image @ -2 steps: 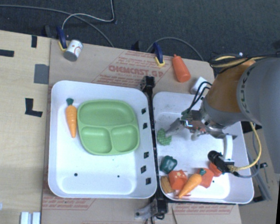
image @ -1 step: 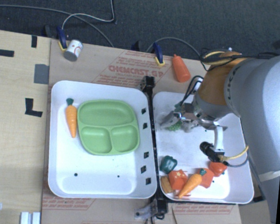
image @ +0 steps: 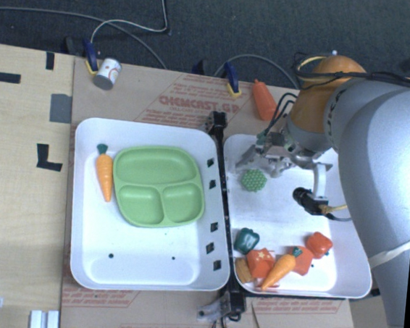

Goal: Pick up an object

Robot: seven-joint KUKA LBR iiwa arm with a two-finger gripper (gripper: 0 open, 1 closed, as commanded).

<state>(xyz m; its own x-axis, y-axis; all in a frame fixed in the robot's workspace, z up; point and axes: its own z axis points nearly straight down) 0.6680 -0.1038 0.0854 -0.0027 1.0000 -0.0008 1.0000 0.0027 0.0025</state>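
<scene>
White right bin (image: 338,283): green ball (image: 253,179) just below the hand (image: 267,162), grip unclear.

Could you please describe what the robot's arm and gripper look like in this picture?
The arm is a thick, smooth, rounded grey body with a glossy orange band above the wrist. Thin dark cables loop around the orange section. The gripper is a compact grey metal assembly with dark parts, and a white bracket with a black knob sits beside it.
</scene>
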